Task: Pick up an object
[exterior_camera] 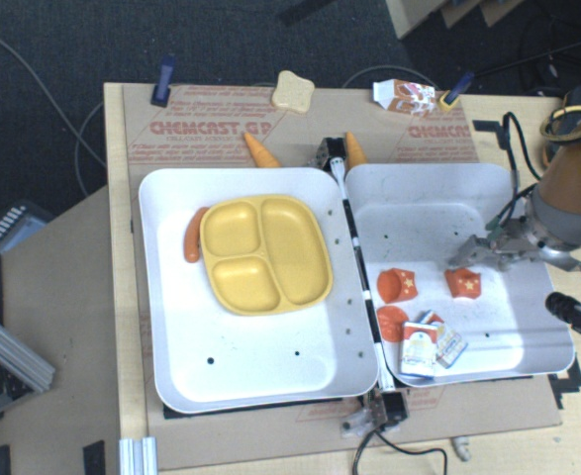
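Camera view, fixed overhead, slanted. Two shallow white bins sit side by side on a cardboard-covered bench [221, 117].

Left bin [171, 325]: a yellow divided tray [265, 253] lies in its upper half, three compartments, nothing in them. A red-orange sausage-shaped piece [191, 236] lies just beside the tray's left edge, touching or nearly so.

Right bin [419, 191]: three red pieces. One red chunk [398, 284] sits near the divider, a second red piece [392, 319] just below it, and a third red chunk [463, 283] sits further right. A small printed carton [421, 347] lies at the bin's lower edge, resting against a second small packet [448, 344] (print unreadable).

The arm [567, 196] enters from the right. The gripper [465, 256] hangs low over the right bin, its tip just above and beside the third red chunk. Whether the claw is spread or pressed together cannot be told; nothing is visibly pinched.

Outside the bins, on the cardboard: a bread-slice piece [293, 90], a crumpled wrapper [405, 95], two orange carrot-like pieces [260, 151] and [354, 148] by the back rims, and a blue clip [162, 80].
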Action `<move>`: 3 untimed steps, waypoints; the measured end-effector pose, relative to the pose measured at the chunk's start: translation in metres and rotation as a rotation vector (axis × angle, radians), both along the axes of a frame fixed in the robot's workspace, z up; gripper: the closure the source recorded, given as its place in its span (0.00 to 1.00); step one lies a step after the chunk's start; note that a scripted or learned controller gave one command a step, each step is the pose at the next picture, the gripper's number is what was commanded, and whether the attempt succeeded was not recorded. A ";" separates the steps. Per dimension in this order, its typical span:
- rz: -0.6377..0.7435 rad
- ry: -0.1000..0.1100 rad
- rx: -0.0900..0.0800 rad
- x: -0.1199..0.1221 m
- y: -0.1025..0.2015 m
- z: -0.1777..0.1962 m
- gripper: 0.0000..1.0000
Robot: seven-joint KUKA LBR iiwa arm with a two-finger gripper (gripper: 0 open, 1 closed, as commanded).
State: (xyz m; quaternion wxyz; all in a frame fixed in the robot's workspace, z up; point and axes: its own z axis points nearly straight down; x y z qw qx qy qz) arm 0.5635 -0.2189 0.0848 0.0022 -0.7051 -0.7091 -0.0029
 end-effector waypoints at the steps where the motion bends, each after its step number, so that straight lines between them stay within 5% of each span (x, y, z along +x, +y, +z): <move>1: -0.004 0.002 -0.005 -0.020 0.068 -0.001 0.00; 2: -0.008 0.002 -0.007 -0.085 0.052 -0.001 0.00; 3: -0.004 0.000 -0.007 -0.004 0.065 0.000 0.00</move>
